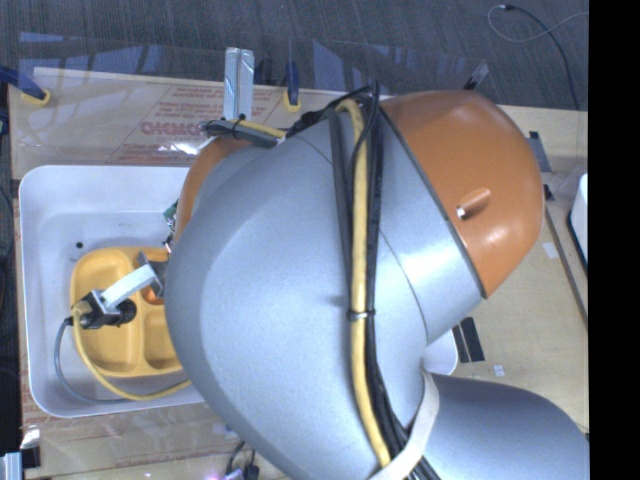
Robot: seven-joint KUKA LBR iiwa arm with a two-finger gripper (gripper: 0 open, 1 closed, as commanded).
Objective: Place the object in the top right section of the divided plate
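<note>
Arm leans in over the counter's left half, above the yellow divided plate, presumably to get at its top right section, which the arm body covers. The plate sits in the left bin, toward the counter's near-left corner. End effector: cannot tell if apart or together. Object: maybe the small orange bit mid-plate, right beside the arm, not sure. Bin walls are near the plate on its left and near sides. There's open bin floor toward the far edge.
</note>
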